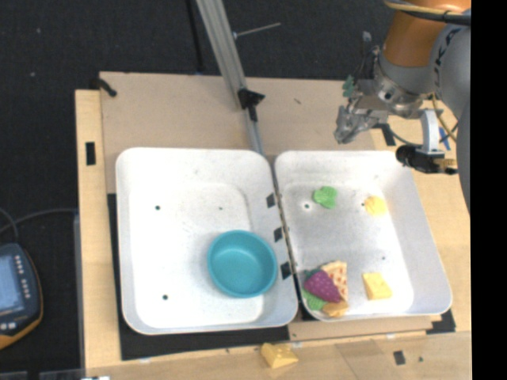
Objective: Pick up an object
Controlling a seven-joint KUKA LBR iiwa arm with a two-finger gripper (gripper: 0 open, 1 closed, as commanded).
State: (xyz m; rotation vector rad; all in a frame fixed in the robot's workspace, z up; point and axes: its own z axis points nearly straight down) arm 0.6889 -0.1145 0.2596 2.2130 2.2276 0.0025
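Note:
The right bin point(404, 212) holds a small green piece point(325, 197), a small yellow piece point(375, 206), a yellow wedge point(377, 286), and a purple grape cluster point(322, 286) lying against a pizza-like slice point(336, 276) at the front left corner. A teal bowl point(242, 263) sits in the left bin point(158, 212). My gripper point(346, 130) hangs above the bench just behind the right bin's back rim, with nothing seen in it.
A slanted metal rod point(226, 54) with a clamp runs from the top down to where the bins meet. A yellow piece point(278, 355) lies on the bench in front of the bins. A handheld pendant point(16, 291) sits at the far left.

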